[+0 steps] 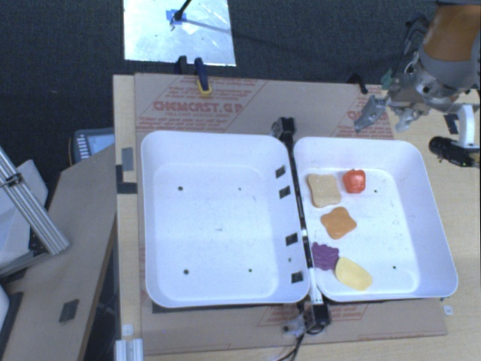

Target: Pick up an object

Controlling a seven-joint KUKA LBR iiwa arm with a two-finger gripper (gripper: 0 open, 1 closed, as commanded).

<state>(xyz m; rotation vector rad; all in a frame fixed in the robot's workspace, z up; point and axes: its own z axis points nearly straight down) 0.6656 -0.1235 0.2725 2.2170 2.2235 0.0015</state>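
the gripper point(381, 114) hangs above the far rim of the right bin point(421, 164), its jaws apart with nothing between them, while the red tomato point(355, 180) lies in that bin below, well apart from them.

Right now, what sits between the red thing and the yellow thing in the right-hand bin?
In the camera view, an orange piece lies between the red object and the yellow object, roughly midway, touching neither.

Grey arm point(443, 70), orange band point(451, 28)
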